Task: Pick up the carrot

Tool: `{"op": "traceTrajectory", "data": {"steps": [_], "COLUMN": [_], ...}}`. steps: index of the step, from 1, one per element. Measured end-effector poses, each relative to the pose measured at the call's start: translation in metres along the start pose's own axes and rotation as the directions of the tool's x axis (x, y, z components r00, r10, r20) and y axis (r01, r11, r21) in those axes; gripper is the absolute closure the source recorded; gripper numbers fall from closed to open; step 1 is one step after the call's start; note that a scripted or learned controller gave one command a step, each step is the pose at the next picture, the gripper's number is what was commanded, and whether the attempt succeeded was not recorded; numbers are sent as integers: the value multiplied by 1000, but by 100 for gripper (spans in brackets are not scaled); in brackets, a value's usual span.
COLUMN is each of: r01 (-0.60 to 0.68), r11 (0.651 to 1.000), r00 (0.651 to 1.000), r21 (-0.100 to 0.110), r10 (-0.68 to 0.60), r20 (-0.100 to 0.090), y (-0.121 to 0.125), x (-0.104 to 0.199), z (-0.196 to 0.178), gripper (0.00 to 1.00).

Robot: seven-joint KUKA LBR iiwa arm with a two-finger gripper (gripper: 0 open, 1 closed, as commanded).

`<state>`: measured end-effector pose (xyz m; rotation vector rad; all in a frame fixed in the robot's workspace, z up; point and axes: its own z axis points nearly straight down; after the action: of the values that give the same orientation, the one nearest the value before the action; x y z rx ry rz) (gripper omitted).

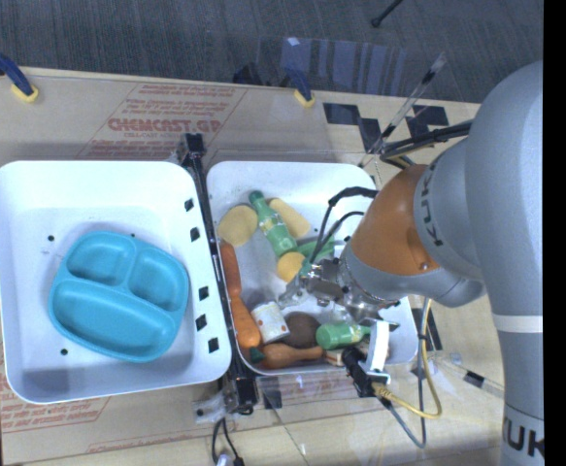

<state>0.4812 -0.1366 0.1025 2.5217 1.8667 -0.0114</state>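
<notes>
The long orange carrot [238, 297] lay in the right white plastic bin [292, 175], along its left wall, with its lower end beside a small white carton [271, 321]. The end effector [333, 304] hung low over the clutter in the middle of that bin, near a green plastic bottle [274, 225]; whether it was wide or narrow could not be told. The step looked like the approach: the next move probably called for shifting leftward toward the wall and aligning along the carrot.

Arm: our grey arm [501, 212] reaches in from the right, bent downward.
Wrist: our orange band [394, 226] sits above it.
Gripper: our gripper [336, 294] hangs low, pointing left.
</notes>
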Motion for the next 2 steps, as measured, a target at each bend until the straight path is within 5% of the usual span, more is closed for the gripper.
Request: {"op": "traceTrajectory", "data": {"steps": [1, 2], "r01": [-83, -172], "r11": [996, 985], "r00": [997, 985], "r21": [10, 15], "r10": [83, 172], "r20": [-6, -7], "y": [40, 20], "x": [12, 36], "z": [-29, 13], "gripper": [0, 0]}}
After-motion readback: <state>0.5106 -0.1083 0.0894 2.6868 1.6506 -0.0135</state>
